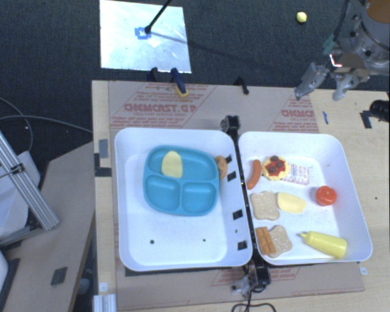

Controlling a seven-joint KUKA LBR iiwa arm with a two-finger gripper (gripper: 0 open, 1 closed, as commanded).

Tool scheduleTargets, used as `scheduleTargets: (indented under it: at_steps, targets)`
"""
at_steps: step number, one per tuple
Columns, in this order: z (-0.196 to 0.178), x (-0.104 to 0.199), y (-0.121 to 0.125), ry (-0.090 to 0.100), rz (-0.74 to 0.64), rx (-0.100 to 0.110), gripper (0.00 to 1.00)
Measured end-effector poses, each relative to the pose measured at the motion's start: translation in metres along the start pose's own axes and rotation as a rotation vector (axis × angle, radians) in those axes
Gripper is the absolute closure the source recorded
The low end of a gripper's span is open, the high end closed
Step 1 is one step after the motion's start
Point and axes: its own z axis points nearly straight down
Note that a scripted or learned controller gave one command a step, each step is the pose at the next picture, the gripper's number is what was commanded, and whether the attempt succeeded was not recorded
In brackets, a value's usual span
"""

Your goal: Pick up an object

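My gripper point(323, 85) hangs high above the bench's far right corner, beyond the right bin point(352, 183), open with nothing between its fingers. In that bin lie toy foods: a red sausage point(254, 173), a small pizza point(275, 167), a pink wafer point(299, 173), a red tomato point(326, 195), a bread slice point(264, 205), a yellow cheese wedge point(291, 203), a yellow mustard bottle point(324, 243) and toast with orange sticks point(274, 239). The left bin point(131, 244) holds a blue divided plate point(183, 195) with a yellow piece point(172, 163) on it, and a small brown item point(221, 165) beside the plate.
The bins meet at a black-clipped divider point(242, 195). Behind the bench lie a silver sheet point(145, 36) and a small yellow ball point(301, 17) on the dark floor. A blue-and-yellow clamp point(178, 83) grips the bench's far edge. An aluminium frame point(21, 183) stands at left.
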Motion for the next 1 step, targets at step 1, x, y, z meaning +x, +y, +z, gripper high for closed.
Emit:
scheduleTargets:
  at_steps: [1]
  targets:
    - [-0.1100,0.0511,0.0320,0.002,0.000,0.005,0.00]
